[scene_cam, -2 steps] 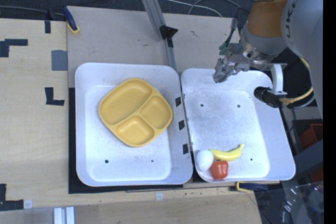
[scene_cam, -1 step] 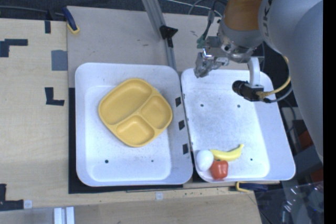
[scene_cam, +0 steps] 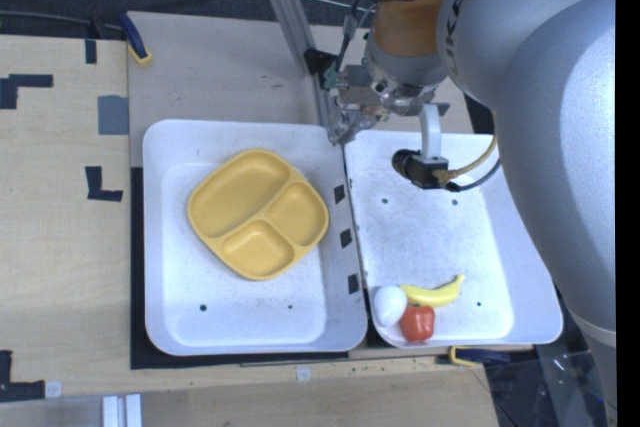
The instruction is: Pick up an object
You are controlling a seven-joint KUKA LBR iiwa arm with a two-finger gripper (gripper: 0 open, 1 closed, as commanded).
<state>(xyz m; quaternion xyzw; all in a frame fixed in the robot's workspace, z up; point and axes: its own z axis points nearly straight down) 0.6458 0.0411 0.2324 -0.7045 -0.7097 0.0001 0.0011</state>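
A yellow three-compartment plate (scene_cam: pixel 258 213) lies in the left bin (scene_cam: pixel 170 315). In the front left corner of the right bin (scene_cam: pixel 500 245) sit a small yellow banana (scene_cam: pixel 436 292), a white egg-shaped object (scene_cam: pixel 389 303) and a red fruit-like object (scene_cam: pixel 418 322), all bunched together. My gripper (scene_cam: pixel 343 127) hangs at the back of the bins, over the divide between them, near the right bin's back left corner. It is well away from the three small objects and just beyond the plate's back right edge. Nothing shows in its grasp.
A slanted metal post (scene_cam: pixel 285 5) rises behind the bins next to the gripper. A black fitting with a cable (scene_cam: pixel 418 167) hangs from the wrist over the right bin's back part. The grey arm (scene_cam: pixel 560 115) covers the right side. A blue and yellow clamp (scene_cam: pixel 135 40) sits at the back left.
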